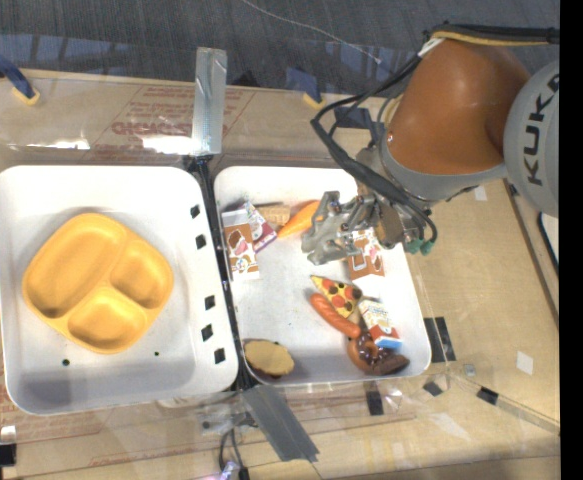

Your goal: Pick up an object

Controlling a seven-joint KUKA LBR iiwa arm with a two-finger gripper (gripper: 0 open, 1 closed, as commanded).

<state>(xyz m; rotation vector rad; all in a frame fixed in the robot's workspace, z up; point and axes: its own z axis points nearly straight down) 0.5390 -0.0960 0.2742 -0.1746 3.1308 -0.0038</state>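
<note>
Grey arm (441,138) angled down into right bin (411,308), beside carrot (296,222).

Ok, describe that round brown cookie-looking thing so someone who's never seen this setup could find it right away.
Start at the right bin, the one the arm reaches into. Go to its near left corner, by the divider between the bins. The cookie lies there alone: a round, flat, tan-brown disc, set apart from the colourful pizza slice and hot dog further right.

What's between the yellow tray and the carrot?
In the camera view, the black divider where the two bins meet, then two small cartons beside it, lie between the yellow tray and the carrot.
</note>
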